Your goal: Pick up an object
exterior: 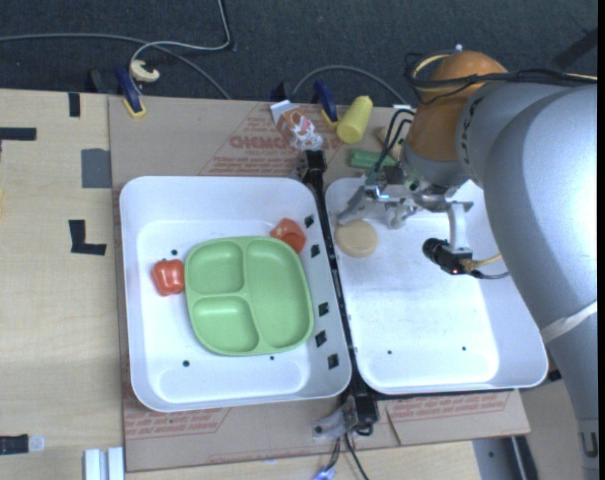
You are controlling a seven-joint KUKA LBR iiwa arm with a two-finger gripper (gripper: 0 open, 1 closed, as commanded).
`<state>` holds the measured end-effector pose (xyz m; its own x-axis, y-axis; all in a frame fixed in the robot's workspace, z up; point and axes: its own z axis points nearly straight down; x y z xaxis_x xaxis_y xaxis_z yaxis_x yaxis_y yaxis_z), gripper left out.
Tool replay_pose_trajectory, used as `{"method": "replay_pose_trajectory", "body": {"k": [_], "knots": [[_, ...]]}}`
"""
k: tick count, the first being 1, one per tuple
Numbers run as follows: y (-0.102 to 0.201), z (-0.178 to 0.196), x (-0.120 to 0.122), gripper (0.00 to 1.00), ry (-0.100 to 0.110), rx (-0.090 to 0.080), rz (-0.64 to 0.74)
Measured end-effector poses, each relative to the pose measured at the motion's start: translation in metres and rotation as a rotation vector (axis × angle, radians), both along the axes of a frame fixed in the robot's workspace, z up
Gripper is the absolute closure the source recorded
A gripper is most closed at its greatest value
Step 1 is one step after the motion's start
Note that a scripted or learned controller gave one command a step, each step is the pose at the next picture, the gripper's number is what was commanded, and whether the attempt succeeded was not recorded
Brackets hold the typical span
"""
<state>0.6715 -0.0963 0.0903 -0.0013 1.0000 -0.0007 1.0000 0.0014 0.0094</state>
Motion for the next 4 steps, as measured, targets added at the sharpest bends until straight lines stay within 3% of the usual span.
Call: {"method": "replay_pose_trajectory", "body": {"k": [1, 4], "knots": [[0.0001, 0.0015, -0.0214, 0.0, -0.004, 0.0, -0.001], [0.0019, 0.0003, -0.0214, 0.0, -0.005, -0.001, -0.001]]}}
